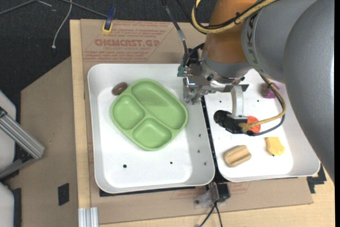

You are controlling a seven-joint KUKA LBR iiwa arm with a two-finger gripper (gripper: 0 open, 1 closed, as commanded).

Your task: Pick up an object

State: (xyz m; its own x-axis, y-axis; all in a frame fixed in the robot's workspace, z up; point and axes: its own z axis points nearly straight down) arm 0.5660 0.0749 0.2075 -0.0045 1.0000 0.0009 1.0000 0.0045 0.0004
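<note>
My gripper [190, 94] hangs over the right edge of the left bin [106, 167], just beside the upper right rim of a green divided plate [150, 113]. I see nothing held in it. A small brown oval object [120, 88] lies at the plate's upper left. In the right bin [297, 165] lie a tan bread-like piece [237, 155], a yellow chunk [274, 145], a small orange-red object [253, 125] and a purple object [267, 91] partly hidden under the arm.
The big grey arm with its orange band [234, 18] covers the upper part of the right bin. Cardboard [133, 40] lies under both bins. White cables trail over the dark floor at the upper left.
</note>
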